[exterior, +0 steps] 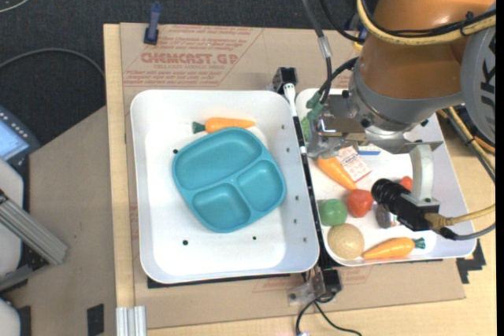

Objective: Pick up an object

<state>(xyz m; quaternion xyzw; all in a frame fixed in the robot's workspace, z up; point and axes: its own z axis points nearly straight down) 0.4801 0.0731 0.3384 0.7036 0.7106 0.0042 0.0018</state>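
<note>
My gripper (324, 139) hangs low over the upper left of the right bin (455, 179), under the arm's big orange band. Just below it lies an orange wedge with a white label (340, 169). Further toward the front of that bin sit a green ball (332, 211), a red tomato (360, 202), a beige round piece (345, 240) and a carrot (387, 248). A small red piece (405, 183) peeks out at the right. The wrist hides whether the gripper holds anything.
The left bin (150, 169) holds a teal divided plate (228, 179) and a carrot (228, 123) behind it. Both bins rest on a cardboard sheet (189, 51). Cables run along the bench's back and right side.
</note>
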